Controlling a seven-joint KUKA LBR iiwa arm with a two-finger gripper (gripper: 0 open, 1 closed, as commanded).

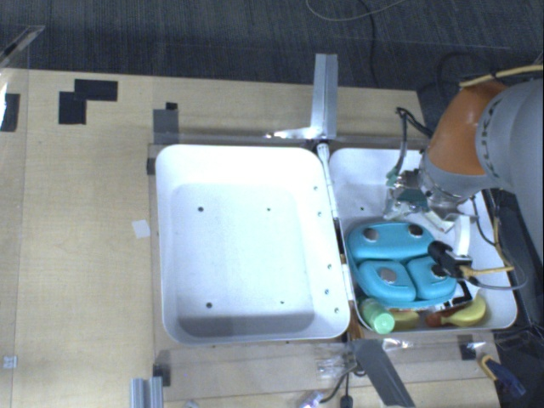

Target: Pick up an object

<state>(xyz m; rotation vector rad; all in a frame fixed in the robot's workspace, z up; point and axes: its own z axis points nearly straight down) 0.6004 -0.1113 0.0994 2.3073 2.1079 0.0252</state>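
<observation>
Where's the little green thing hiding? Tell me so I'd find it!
Look at the right white bin, the one the grey arm reaches into. Go to its near left corner, just below the big blue objects. The green thing is small and round, beside a yellow object.

The tan surface carries 2 white bins side by side: the left bin and the right bin, touching.

Wooden bench, seemingly dark carpet.
</observation>
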